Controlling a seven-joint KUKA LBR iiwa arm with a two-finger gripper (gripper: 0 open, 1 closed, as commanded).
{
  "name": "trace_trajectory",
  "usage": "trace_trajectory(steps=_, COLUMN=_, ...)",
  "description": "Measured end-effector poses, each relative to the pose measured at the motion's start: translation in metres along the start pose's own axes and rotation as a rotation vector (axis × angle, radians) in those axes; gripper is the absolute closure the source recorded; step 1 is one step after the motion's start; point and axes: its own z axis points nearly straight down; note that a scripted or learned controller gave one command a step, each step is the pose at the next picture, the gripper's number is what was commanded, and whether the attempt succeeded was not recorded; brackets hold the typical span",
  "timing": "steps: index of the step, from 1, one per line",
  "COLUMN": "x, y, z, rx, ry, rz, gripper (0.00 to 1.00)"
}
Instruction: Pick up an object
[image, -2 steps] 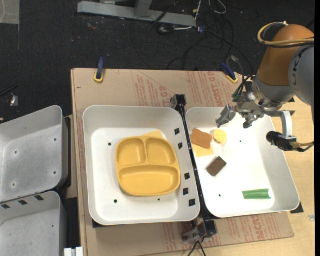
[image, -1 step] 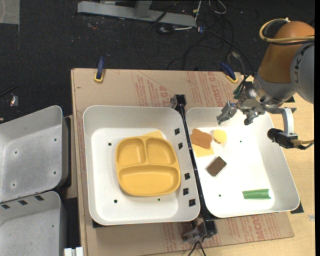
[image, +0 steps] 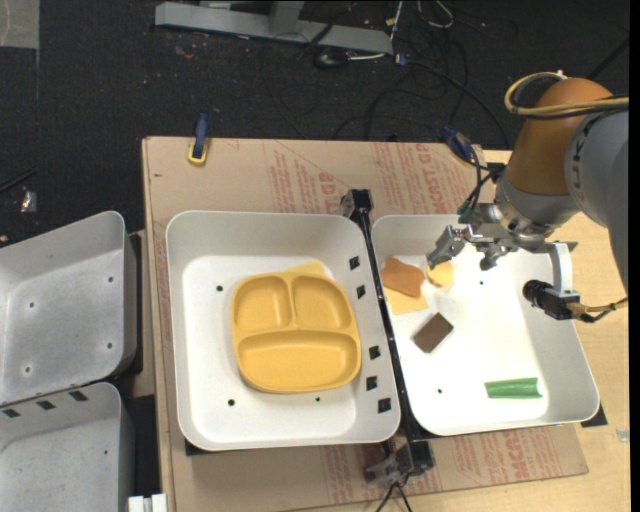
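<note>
R bin (image: 560, 400): green block (image: 513, 388), brown block (image: 433, 332), orange wedge (image: 403, 278). L bin (image: 200, 330): yellow tray (image: 296, 332). Gripper (image: 447, 262) over small yellow piece (image: 441, 275); grip state can't tell.

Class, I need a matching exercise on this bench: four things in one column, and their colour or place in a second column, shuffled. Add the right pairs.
Things:
1. tray
2. stick
3. block
4. gripper

Descriptions:
A. brown, near the middle of the right bin
B. green, near the right bin's front edge
C. yellow, with compartments, in the left bin
D. over the back of the right bin, by a small yellow piece

Pairs: 1-C, 2-B, 3-A, 4-D
</note>
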Motion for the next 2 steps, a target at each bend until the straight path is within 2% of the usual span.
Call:
trace_trajectory(steps=1, x=-0.0067, y=-0.0085, z=0.053, rx=0.001, ry=0.0, rz=0.0, gripper=0.0)
trace_trajectory(steps=2, x=-0.0064, y=-0.0084, z=0.0614, rx=-0.003, ry=0.0, rz=-0.001, gripper=0.0)
